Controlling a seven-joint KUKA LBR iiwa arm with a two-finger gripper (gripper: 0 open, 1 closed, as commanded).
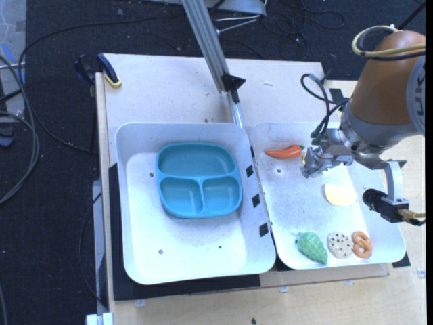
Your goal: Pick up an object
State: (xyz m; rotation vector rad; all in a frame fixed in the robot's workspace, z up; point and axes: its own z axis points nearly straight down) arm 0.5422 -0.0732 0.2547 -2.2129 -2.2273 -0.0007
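Note:
My gripper [312,165] hangs over the back half of the right bin [291,195], just right of an orange carrot [283,152] that lies near the bin's far edge. A pale yellow disc [339,195] rests a little in front of and to the right of the gripper. Along the bin's front edge lie a green leafy piece [312,246], a round speckled cookie [339,245] and a brown pretzel [361,244]. Nothing shows between the fingers.
The left bin [135,249] holds a blue divided tray [199,180]. A slanted metal pole [210,39] comes down to the back between the bins. The bench's back edge carries a small blue and yellow clamp [108,71].

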